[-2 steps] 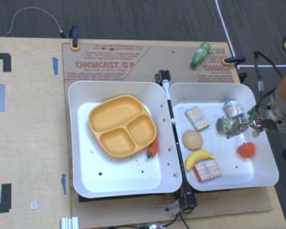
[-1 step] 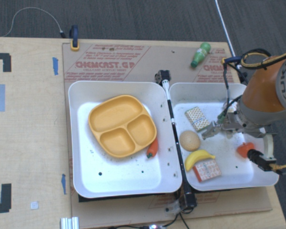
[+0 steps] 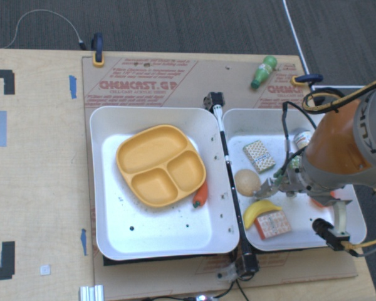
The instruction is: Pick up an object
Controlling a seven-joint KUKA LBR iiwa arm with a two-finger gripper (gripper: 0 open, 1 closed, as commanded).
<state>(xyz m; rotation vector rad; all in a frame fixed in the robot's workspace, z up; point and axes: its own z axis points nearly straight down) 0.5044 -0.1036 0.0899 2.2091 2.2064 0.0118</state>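
Yellow plastic banana (image 3: pixel 259 210) lay just right of the bins' divider (image 3: pixel 226 162), beside the egg (image 3: pixel 247 182); you'd have judged it light, stiff, slippery; pinch across its middle; gripper (image 3: pixel 282 184) hovered close above, grip state impossible to tell.

You have two bins side by side on the bench (image 3: pixel 37 168). The left bin (image 3: pixel 106 187) holds a divided plate (image 3: pixel 160 165), toward its far-left part. A carrot (image 3: pixel 200 195) lies against the plate's right near edge. In the right bin (image 3: pixel 238 130), a small box (image 3: pixel 259 155) sits farthest back; an egg (image 3: pixel 247 182) lies nearer you, by the left wall. Before the egg lies a banana (image 3: pixel 258 211), touching a block (image 3: pixel 273 224) on its near right. Behind the right bin, a bottle (image 3: pixel 263 72) lies on the board (image 3: pixel 144 80).
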